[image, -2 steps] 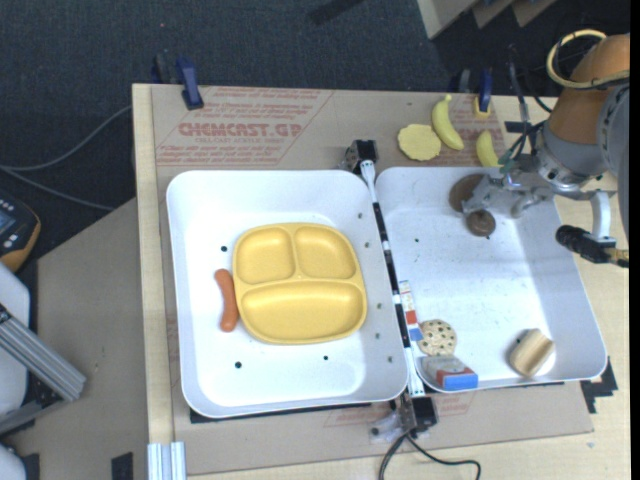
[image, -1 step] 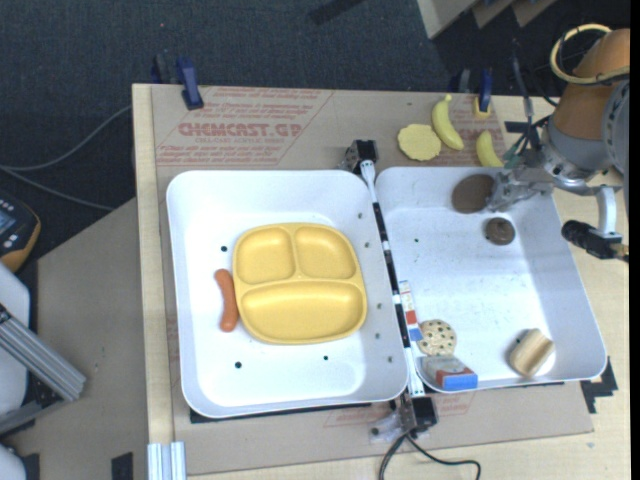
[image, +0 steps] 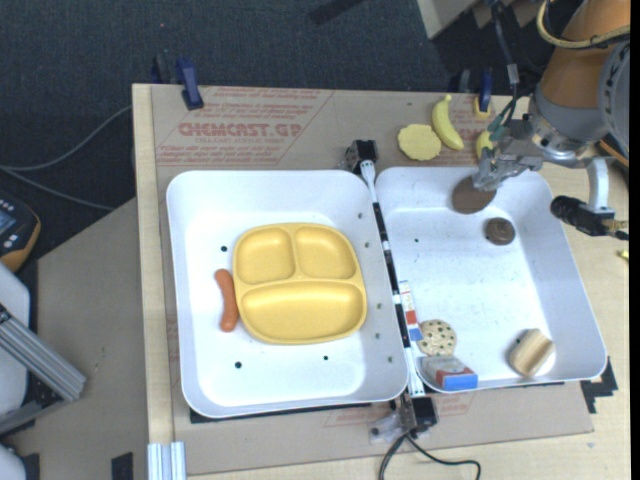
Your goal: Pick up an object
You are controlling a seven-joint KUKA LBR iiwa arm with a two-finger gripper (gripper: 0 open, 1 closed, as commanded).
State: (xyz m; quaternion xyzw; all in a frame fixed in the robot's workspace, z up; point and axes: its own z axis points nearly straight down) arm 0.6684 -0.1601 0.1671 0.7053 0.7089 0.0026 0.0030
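My gripper point(image: 489, 175) hangs over the far edge of the right bin point(image: 560, 268), below the grey arm with its orange band. A flat brown disc point(image: 468, 199) lies right under and in front of it; whether they touch I cannot tell. A small brown round piece point(image: 499, 231) sits a little nearer in the same bin. Along the bin's near side lie a chocolate-chip cookie point(image: 436, 337), a blue and red block point(image: 457, 378) and a tan bread roll point(image: 531, 352).
The left bin point(image: 190, 268) holds a yellow divided plate point(image: 298, 282) with an orange sausage point(image: 227, 299) beside it. Behind the right bin, on the board, lie a banana point(image: 447, 123) and a yellow crinkled slice point(image: 420, 142). A black clamp point(image: 360, 154) sits between the bins.
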